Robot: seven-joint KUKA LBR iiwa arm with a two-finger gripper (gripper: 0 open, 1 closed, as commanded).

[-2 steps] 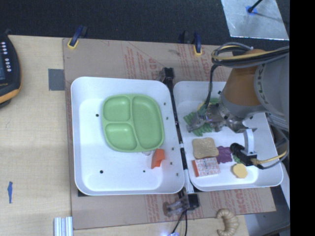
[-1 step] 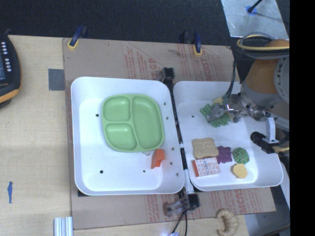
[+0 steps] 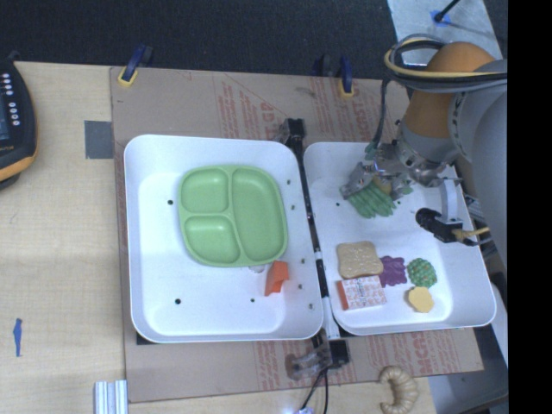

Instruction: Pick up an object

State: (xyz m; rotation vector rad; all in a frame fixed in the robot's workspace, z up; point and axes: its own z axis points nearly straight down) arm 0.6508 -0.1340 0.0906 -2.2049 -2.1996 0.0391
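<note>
Your gripper [image 3: 373, 182] sits low in the upper part of the right bin [image 3: 483, 304], directly over a green ridged object [image 3: 375, 200], which projects from beneath it toward the near edge of the bin. From this slanted overhead angle you cannot tell how wide the gripper stands, nor whether the green piece is actually clamped or merely lying under it; treat the grasp as unconfirmed. The object's ridges run roughly toward the camera, so its long axis appears to lie along that line, and the tool is all but on top of it. Well apart, in the lower part of the same bin, note a tan bread slice [image 3: 358, 259], a red-and-white packet [image 3: 361, 293], purple grapes [image 3: 393, 271], a green round item [image 3: 422, 272] and a yellow piece [image 3: 420, 299]. The left bin [image 3: 147, 231] holds a green divided plate [image 3: 233, 215] and an orange piece [image 3: 276, 278] just beside it.
</note>
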